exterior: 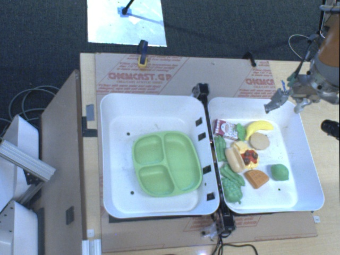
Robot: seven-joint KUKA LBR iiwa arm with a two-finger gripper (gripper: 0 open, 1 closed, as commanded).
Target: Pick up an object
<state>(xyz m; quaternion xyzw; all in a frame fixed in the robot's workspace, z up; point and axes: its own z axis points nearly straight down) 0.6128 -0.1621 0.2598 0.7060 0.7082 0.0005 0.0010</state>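
A: At two o'clock of the right bin (305,158), the gripper (287,101) hangs above the far rim, fingers spread apart, nothing between them.

B: Noted. Orange band (330,51) at its one o'clock. Task items?

A: All in the right bin, clustered toward its nine o'clock side. Banana (260,126) sits at twelve o'clock of the cluster, touching a tan round biscuit (260,141). Red-and-white packet (225,128) at eleven o'clock. Hot dog bun (235,158) in the centre, red berries (249,156) just beside it at three o'clock.

B: Lower part?

A: Orange wedge (256,178) at five o'clock, green lump (279,171) at four o'clock, apart from the rest. Leafy greens (231,184) run along seven o'clock.

B: Left bin (117,121)?

A: Green divided tray (167,162), lying flat near centre.
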